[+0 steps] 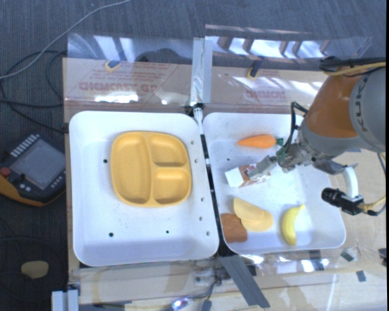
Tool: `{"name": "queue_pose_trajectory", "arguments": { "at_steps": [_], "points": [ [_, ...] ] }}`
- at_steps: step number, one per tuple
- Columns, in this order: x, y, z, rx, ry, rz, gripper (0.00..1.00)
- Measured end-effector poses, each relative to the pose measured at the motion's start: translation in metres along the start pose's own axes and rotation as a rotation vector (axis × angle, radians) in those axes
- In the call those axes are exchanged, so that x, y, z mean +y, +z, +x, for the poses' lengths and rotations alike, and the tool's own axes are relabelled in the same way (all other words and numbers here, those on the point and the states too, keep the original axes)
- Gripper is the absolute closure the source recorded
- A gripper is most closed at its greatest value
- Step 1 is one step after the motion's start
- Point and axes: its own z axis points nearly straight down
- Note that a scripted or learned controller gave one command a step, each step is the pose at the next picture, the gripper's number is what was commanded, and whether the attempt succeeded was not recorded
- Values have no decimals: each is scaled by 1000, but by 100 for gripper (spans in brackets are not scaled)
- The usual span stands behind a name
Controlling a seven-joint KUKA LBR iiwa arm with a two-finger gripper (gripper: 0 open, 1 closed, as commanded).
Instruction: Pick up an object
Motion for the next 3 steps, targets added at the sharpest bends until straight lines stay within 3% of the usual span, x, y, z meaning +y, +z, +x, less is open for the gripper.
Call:
{"name": "queue_pose_trajectory", "arguments": {
  "at_steps": [1, 2, 3],
  "points": [
    [-24, -7, 56, 5, 69, 12, 0],
    [71, 26, -11, 7, -22, -4, 0],
    [98, 27, 7, -10, 162, 32, 0]
  ]
}}
